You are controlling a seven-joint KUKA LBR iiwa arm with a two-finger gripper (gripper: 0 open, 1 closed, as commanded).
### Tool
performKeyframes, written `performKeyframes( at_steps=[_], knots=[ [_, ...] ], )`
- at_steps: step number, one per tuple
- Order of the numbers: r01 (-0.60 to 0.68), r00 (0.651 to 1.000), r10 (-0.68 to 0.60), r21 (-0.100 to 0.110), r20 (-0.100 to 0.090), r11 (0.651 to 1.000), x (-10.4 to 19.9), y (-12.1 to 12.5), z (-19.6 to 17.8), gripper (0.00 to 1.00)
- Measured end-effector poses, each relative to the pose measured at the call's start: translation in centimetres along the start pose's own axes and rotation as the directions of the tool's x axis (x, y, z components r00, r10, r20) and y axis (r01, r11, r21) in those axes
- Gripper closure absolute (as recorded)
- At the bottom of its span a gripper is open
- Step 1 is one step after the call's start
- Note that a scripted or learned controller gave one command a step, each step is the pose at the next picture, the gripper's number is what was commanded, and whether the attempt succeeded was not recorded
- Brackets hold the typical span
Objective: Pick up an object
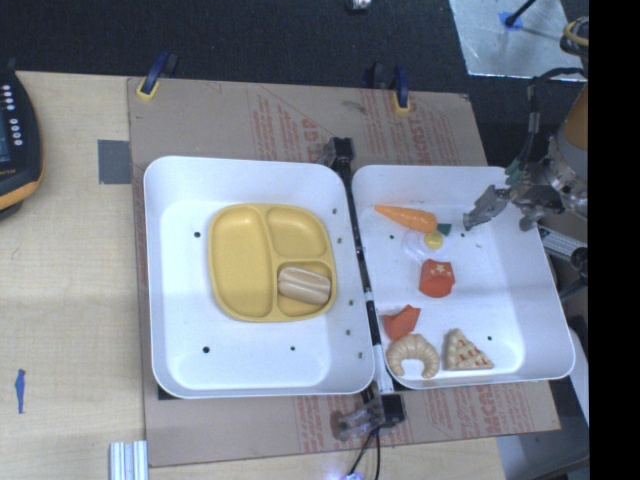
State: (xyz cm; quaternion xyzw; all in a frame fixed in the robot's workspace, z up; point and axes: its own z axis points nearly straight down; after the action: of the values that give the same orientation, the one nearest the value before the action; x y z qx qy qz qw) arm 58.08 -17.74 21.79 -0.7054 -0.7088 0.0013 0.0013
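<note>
My gripper (501, 218) hangs over the upper right part of the right bin (545, 313), open, with nothing between its fingers. Its left fingertip (474, 219) is just right of an orange carrot (406, 217) with a green end. Below the carrot lie a small yellow piece (432, 239) and a red block (436, 278). Further toward the front are a red wedge (402, 321), a croissant (413, 354) and a pizza slice (464, 351).
The left bin (180, 348) holds a yellow divided plate (240, 258) with a tan bread roll (303, 284) in its lower right compartment. A black clip (341, 152) joins the bins at the back. A controller (15, 148) sits at the far left.
</note>
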Motion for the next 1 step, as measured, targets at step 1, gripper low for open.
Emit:
performKeyframes(
  at_steps=[1],
  knots=[
    [0.004,1.000,-0.004,0.006,-0.002,1.000,4.23,-0.67,10.20,0.00]
  ],
)
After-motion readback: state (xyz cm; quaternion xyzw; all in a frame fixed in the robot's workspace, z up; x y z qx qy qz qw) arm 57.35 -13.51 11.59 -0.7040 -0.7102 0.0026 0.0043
